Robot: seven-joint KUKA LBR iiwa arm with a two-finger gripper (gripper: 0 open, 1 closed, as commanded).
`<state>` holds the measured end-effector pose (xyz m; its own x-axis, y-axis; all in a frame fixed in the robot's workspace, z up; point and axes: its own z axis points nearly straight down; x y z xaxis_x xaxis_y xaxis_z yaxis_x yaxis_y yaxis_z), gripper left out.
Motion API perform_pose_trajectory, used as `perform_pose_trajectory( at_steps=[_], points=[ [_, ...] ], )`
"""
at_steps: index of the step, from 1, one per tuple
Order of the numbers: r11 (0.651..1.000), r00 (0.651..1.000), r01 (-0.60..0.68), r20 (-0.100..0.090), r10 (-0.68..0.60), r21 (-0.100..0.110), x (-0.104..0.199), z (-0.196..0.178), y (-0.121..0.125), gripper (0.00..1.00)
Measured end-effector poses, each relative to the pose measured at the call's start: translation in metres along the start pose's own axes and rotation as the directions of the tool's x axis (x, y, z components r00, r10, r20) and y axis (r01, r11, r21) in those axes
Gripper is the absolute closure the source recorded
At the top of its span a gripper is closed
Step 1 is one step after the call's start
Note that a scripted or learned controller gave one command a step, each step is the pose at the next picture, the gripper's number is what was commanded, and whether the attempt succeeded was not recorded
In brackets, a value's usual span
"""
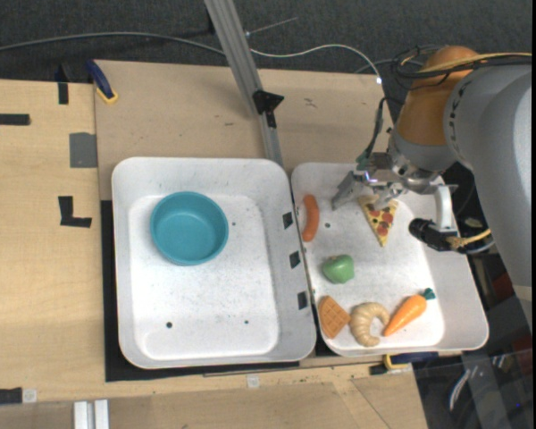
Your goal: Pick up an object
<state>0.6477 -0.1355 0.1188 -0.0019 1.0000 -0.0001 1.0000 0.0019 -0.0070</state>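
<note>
Near edge of the right bin (460, 333), along its 6 o'clock rim: a waffle piece (332, 315), a croissant (368, 322) touching it, and a toy carrot (405, 313) leaning against the croissant, leaf end toward 1 o'clock.

Mid-bin: a green pepper-like toy (339, 268), apart from the rest. At 9 o'clock, just inside the wall, a sausage (310, 217) lying lengthwise.

Left bin (134, 329): one teal bowl (189, 227), upright, toward its 10 o'clock corner.

Far end of the right bin, about 12 o'clock: a pizza slice (381, 221), tip pointing to 6 o'clock. The gripper (368, 189) hangs right over its crust end, fingers spread — one finger (344, 191) reaches out toward 8 o'clock. Nothing sits between the fingers.

Progress, as judged: nothing picked yet — every toy lies flat on a bin floor. The pizza slice looks the likely target. Left to do: close on it and lift. A flat slice gives little to grip, so a miss is possible.
</note>
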Motion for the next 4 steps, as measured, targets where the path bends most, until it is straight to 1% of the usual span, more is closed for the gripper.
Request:
perform_pose_trajectory(
  at_steps=[1,2,3,4],
  points=[
    [1.0,1.0,0.001,0.003,-0.001,-0.012,0.0,0.028,0.002,0.0],
    [1.0,1.0,0.002,0.001,-0.002,-0.005,0.001,0.02,0.0,1.0],
    [1.0,1.0,-0.001,0.001,0.001,-0.013,0.0,-0.043,0.0,1.0],
    [1.0,1.0,0.0,0.001,0.0,-0.012,-0.001,-0.091,0.009,1.0]
  ],
)
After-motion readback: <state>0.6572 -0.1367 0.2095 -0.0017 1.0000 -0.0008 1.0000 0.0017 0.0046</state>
